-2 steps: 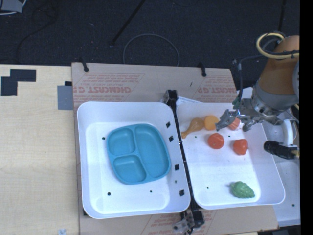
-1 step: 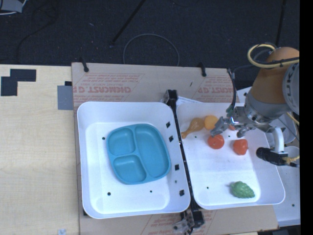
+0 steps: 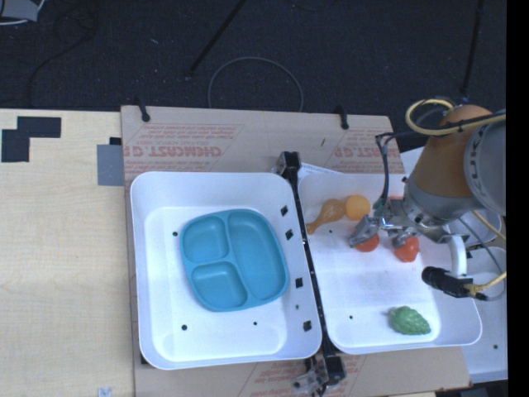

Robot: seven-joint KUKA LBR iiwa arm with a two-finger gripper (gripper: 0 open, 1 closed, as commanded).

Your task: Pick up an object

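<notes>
My gripper (image 3: 384,240) hangs low over the back part of the right bin (image 3: 364,321), open, its two grey fingers spread with bare bin floor between them. A small red object (image 3: 369,243) lies at the left fingertip and another red object (image 3: 406,251) lies at the right one; neither is between the fingers. Just left of the gripper, an orange ball (image 3: 357,206) rests against a tan pear-shaped object (image 3: 327,214). A green lumpy object (image 3: 410,321) lies near the bin's front right corner.
The left bin (image 3: 157,304) holds a blue divided plate (image 3: 234,259). A black divider (image 3: 302,263) runs between the two bins. The arm's orange band and grey body (image 3: 450,168) loom over the right bin's back right, with a black cable fitting (image 3: 446,281) beside it.
</notes>
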